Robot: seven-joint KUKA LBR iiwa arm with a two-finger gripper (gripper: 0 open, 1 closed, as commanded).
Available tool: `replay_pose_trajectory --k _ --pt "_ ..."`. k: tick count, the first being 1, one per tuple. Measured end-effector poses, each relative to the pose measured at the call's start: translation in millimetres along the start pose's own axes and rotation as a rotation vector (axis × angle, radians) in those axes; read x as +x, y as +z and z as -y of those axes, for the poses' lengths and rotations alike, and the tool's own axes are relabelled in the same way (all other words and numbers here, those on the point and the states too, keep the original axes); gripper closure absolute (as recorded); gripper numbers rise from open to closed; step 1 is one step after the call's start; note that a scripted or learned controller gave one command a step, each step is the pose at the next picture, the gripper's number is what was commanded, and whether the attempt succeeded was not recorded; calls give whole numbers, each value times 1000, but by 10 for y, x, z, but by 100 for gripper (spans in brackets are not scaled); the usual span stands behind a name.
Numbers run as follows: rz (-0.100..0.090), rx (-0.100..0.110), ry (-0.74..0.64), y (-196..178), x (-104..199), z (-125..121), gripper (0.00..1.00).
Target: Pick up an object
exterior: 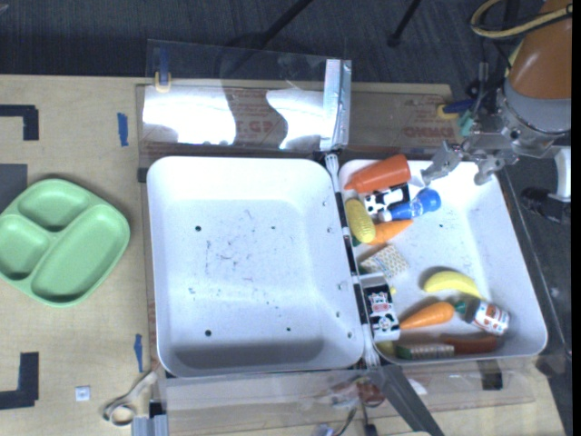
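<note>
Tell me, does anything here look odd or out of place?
Nothing looks spilled or broken. The toy food is just jumbled in the right bin. A green divided plate sits alone on the bench, away from both bins.

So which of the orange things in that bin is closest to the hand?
The big orange piece at the right bin's top-left corner; the carrot lies far lower, away from the hand.

Banana [451, 283] in right bin [520, 271], divided plate [60, 241] far left
</note>
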State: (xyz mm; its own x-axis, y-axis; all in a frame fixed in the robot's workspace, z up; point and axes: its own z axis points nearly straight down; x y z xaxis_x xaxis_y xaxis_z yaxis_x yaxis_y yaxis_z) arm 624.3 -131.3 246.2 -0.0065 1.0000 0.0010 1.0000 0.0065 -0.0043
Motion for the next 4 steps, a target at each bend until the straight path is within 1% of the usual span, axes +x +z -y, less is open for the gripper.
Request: replay_pose_trajectory --k 1,2,3,4 --pt "0 -2 -169 1335 -1 440 0" --pt "4 4 -165 1616 211 -189 0" --pt "4 -1 -167 1529 209 -212 100" --pt "1 -1 117 649 676 56 100"
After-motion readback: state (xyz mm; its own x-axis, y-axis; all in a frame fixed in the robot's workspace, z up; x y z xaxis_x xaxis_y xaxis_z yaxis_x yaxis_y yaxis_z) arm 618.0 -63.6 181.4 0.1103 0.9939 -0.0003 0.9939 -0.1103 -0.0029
